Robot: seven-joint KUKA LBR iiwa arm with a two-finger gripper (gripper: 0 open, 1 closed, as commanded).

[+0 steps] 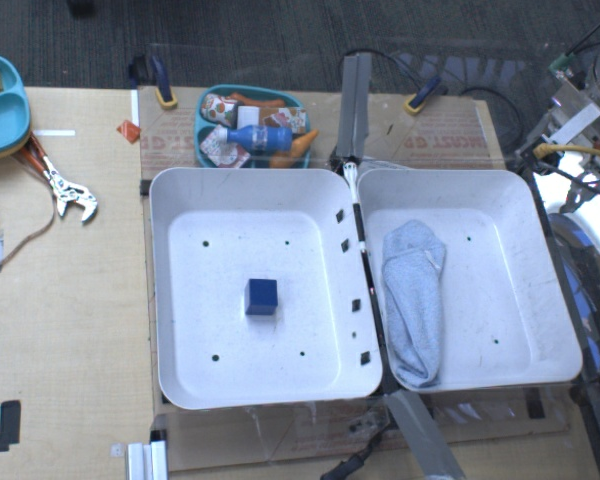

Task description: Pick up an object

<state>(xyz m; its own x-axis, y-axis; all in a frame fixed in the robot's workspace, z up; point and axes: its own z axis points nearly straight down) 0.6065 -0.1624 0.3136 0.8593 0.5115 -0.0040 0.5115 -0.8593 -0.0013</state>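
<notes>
In the camera view, a small blue cube (262, 296) sat alone near the middle of the left bin (180, 368), well apart from its walls. A grey cloth (414, 303) lay folded lengthwise along the right bin's (520, 368) left side. A grab could likely fail by nudging the cube aside, or by pinching only loose cloth that slips free. The cube looked hard, square-edged and dark blue. The state of the jaws could not be told.

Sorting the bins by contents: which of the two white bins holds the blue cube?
The left bin holds the blue cube; the right bin holds a folded grey cloth instead.
</notes>
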